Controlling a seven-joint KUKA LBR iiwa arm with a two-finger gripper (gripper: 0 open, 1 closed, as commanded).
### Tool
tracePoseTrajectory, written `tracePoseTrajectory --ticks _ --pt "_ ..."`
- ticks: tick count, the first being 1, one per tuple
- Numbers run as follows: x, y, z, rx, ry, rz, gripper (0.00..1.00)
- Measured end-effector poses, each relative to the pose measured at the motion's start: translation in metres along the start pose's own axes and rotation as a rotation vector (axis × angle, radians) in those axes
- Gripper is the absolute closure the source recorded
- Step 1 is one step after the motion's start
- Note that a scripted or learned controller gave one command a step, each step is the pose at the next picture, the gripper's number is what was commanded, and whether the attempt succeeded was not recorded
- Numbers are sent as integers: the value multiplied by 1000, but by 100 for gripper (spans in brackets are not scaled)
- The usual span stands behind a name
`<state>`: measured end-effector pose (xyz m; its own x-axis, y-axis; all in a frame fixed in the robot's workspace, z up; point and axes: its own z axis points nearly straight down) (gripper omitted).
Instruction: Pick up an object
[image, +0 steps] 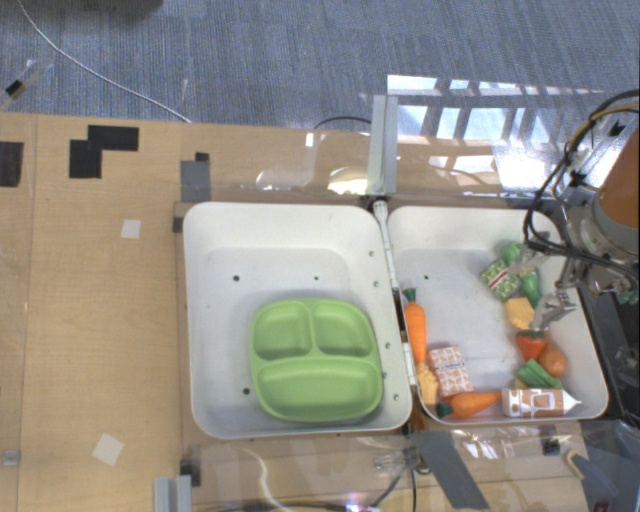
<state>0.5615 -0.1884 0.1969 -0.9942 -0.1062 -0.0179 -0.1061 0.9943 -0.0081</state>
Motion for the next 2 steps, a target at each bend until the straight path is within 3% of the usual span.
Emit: tracePoseTrajectory --ticks 1,2 --pt "-1 13 100 -6 7 -72 0" --pt "1 15 107 -4 4 -81 0"
